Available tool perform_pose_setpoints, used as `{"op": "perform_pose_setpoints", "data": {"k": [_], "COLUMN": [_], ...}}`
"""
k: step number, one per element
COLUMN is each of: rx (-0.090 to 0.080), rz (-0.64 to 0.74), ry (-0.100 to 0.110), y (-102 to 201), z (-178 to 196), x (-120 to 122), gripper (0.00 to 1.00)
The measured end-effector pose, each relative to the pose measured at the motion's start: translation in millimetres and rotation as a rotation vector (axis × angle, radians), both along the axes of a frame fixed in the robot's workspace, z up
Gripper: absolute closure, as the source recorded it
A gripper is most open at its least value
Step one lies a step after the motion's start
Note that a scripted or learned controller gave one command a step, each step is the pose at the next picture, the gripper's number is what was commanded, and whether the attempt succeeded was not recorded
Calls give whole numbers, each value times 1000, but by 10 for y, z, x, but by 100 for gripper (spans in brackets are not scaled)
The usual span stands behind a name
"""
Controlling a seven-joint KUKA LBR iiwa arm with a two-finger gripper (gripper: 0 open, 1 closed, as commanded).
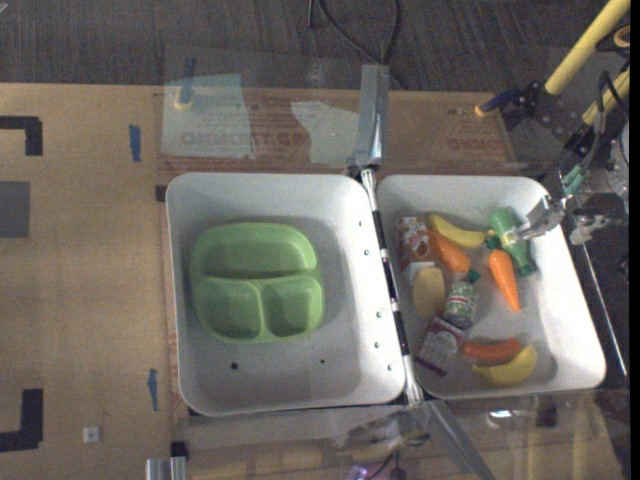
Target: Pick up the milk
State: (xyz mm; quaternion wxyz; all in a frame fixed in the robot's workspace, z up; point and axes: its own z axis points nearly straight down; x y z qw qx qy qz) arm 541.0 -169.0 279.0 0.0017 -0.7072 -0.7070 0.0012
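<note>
Gripper (522,230) at right bin's upper right, fingers' state can't tell; milk (412,240) well off to view-left by the divider, long axis roughly top-to-bottom.

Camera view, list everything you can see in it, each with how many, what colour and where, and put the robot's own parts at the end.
divided plate: 1, green, middle of the left bin
right bin: 1, white, beside the left bin
bananas: 2, yellow, one at the far side of the right bin, one at its near edge
carrots: 3, orange, one beside the far banana, one right of centre, one by the near banana
milk carton: 1, white and red, far left of the right bin
potato chip: 1, pale yellow, left of centre
bottle: 1, green cap, centre
small box: 1, dark red, near left
green toy: 1, far right, under the gripper
gripper: 1, metal, over the right bin's far right
</note>
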Motion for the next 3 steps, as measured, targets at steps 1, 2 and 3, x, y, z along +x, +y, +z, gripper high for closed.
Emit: {"op": "perform_pose_setpoints", "data": {"k": [1, 2, 3], "rx": [0, -1, -6], "rz": [34, -239, -705], "ry": [-3, -1, 0], "y": [274, 91, -68], "z": [-1740, -1303, 1290], "x": [-516, -246, -40], "gripper": [0, 0, 0]}}
